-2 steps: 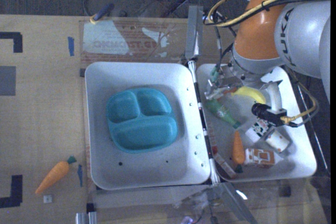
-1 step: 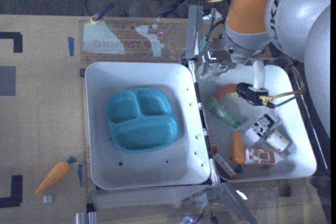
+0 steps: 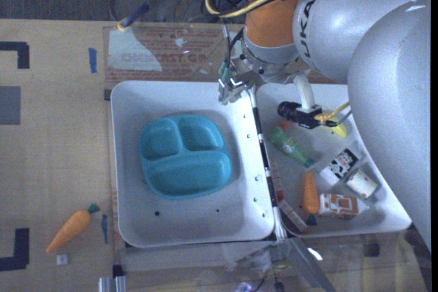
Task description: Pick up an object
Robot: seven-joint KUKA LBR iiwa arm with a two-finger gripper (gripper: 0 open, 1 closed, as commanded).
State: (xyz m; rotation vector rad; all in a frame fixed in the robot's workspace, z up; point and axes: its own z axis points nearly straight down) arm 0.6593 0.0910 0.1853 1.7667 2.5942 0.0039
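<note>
tool (image 3: 231,87) over left white bin's (image 3: 130,215) top right corner, grip state can't tell; blue divided plastic plate (image 3: 185,155) in bin, orange toy carrot (image 3: 68,229) on desk

One fixed camera high above the bench, tilted down on both white bins (image 3: 126,147); the arm (image 3: 356,17) looms close, entering from three o'clock.

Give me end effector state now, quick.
End effector: cannot be told; it sits over the top edge of the left bin, nothing visibly held.
</note>
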